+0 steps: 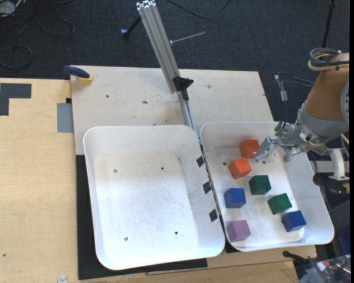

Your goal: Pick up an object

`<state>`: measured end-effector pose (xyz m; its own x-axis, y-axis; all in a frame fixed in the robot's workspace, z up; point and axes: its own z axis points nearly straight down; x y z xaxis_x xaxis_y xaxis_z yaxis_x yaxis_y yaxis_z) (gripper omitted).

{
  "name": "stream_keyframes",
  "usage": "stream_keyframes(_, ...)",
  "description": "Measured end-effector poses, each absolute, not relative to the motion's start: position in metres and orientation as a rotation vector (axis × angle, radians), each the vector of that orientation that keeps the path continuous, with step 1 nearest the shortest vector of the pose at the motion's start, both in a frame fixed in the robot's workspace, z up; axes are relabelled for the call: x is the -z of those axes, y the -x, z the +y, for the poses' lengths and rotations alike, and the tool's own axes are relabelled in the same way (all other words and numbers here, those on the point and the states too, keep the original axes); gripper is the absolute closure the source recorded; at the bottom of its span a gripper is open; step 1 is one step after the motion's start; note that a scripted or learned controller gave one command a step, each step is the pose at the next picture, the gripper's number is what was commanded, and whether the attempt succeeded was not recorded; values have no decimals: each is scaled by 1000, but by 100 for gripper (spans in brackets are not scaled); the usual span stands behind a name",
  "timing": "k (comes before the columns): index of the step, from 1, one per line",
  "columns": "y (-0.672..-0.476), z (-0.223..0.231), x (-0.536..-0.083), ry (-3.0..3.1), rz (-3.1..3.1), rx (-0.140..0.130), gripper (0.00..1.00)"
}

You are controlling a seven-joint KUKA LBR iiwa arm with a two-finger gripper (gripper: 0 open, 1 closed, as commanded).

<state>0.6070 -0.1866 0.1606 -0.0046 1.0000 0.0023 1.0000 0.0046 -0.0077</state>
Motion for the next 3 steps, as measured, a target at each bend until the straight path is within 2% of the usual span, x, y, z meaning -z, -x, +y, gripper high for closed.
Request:
stream_keyframes(1,-603,-189,-118,2221,-2219,-4,0)
stream_keyframes(2,-603,-189,-118,2221,-2219,-2,0)
stream_keyframes(3,-603,-189,-126,2222,-2216,-2,100)
